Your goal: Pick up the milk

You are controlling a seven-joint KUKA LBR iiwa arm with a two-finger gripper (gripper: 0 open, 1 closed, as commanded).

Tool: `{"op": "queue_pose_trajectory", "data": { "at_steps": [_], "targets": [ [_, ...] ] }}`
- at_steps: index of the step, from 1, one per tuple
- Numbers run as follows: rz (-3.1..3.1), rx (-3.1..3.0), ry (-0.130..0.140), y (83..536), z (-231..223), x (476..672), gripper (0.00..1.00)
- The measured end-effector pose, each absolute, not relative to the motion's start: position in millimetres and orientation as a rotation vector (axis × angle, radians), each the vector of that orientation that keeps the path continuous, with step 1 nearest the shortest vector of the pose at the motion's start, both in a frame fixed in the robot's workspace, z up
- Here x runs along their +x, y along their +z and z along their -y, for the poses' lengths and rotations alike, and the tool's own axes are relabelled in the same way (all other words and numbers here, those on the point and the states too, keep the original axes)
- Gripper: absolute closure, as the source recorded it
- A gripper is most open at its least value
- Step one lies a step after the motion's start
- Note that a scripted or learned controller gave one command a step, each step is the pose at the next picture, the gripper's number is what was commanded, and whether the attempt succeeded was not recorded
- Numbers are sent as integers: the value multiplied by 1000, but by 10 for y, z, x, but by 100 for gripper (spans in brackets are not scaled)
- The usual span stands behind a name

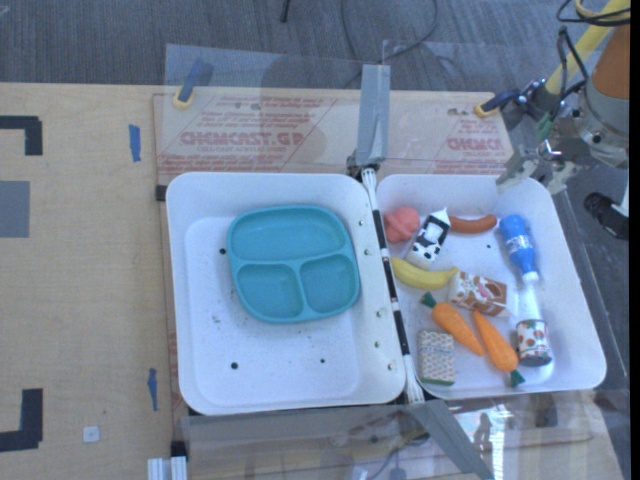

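Note:
The milk (431,239) is a small carton with black and white cow patches. It lies tilted in the right bin (580,318), near that bin's upper left, between a pink toy (402,223) and a sausage (472,223). My gripper (532,164) hangs over the right bin's far right corner, well up and to the right of the milk and apart from it. Nothing shows in its grasp.
The right bin also holds a blue bottle (517,248), a banana (423,275), a snack pack (480,292), two carrots (458,329), a cracker (436,357) and a small can (533,342). A teal divided plate (293,262) lies in the left bin (200,348).

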State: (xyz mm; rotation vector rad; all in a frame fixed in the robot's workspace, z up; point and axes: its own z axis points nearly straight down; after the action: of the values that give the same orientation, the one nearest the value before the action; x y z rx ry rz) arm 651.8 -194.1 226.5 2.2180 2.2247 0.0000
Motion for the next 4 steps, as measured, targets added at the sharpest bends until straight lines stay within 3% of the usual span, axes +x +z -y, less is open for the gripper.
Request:
{"op": "queue_pose_trajectory", "data": {
  "at_steps": [2,3,4],
  "targets": [
    [-2308,2119,8,888,1424,5421,0],
    [-2395,2026,11,887,2137,5134,0],
    [-2384,2026,12,1001,2167,5145,100]
  ]
}}
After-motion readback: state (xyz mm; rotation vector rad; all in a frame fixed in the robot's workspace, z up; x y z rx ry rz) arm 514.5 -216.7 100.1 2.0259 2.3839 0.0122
